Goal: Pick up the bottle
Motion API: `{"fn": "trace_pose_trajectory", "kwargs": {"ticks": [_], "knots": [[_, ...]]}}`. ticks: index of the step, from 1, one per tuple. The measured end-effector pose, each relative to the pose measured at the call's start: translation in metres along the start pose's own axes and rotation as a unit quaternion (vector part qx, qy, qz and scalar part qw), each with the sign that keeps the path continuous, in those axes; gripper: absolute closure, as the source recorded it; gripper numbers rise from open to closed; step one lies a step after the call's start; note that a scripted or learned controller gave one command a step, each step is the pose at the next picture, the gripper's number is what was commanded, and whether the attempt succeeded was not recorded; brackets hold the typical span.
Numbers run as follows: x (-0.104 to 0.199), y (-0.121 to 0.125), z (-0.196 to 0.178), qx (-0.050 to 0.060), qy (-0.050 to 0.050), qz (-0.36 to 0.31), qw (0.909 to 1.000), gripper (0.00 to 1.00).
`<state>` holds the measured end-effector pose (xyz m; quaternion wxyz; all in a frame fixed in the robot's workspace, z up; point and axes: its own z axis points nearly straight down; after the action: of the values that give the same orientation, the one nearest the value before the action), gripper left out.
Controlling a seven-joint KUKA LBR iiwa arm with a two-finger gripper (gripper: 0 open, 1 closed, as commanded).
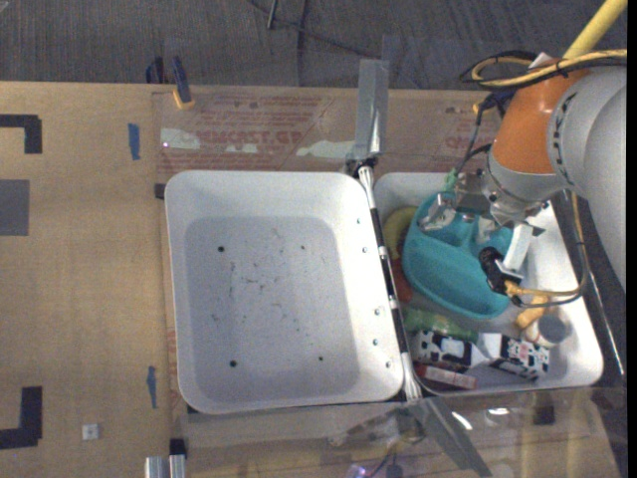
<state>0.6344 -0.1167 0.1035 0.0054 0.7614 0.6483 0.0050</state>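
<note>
Shows a teal bottle (450,272) lying on its side in the right bin (595,358), in that bin's left half and toward its far wall. Puts the long axis on a slant, from the bin's far left corner down toward the middle of its floor. Points the broad rounded end toward the bin's middle. Leaves the other end tucked under the claw (466,213), so cannot tell from here which end carries the neck or cap.

Places the claw directly over the bottle's far end, at or very near its surface, close to the right bin's far wall. Has most of the teal body reaching out from beneath the claw toward the bin's near side. Cannot tell the claw's state, open or closed. Cannot tell either whether there is real contact or a grip on the bottle.

Brings the grey arm (602,118) in above the right bin's far right corner, with the orange band (528,132) just above the wrist.

Crowds other clutter around the bottle inside the right bin: a yellow-green item (398,229) against the bin's left wall, touching or just beside the teal body, and black-and-white cartons (444,347) along the bin's near wall. Sets the left bin (269,267) flush against the right bin's left side.
</note>
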Motion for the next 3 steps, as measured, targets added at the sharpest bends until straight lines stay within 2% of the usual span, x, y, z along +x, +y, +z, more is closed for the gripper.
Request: {"fn": "trace_pose_trajectory", "kwargs": {"ticks": [1,2,3], "knots": [[-0.043,-0.021,0.007,-0.006,-0.001,0.022,0.9997,0.00],[-0.048,0.015,0.009,0.010,0.000,0.081,0.9967,0.00],[-0.050,-0.014,0.009,-0.004,0.000,0.115,0.9934,0.00]]}}
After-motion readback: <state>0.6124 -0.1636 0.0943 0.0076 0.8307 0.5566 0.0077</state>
